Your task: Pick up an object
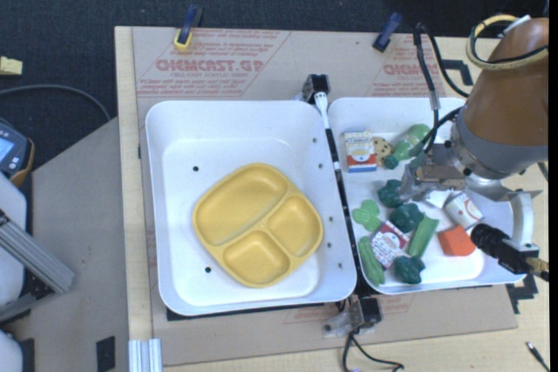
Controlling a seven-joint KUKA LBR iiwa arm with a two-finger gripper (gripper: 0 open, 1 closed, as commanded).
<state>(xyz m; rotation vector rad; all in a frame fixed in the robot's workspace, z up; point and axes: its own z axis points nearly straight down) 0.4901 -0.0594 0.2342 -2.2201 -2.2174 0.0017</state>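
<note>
Hovering gripper (417, 179) over toys (404, 218)

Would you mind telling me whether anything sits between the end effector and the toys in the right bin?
Nothing visible does. The end effector hangs low over the right bin, directly above the cluster of green toys. Those toys lie crowded together, touching, beside an orange block, so neighbours may hinder a clean grasp.
</note>
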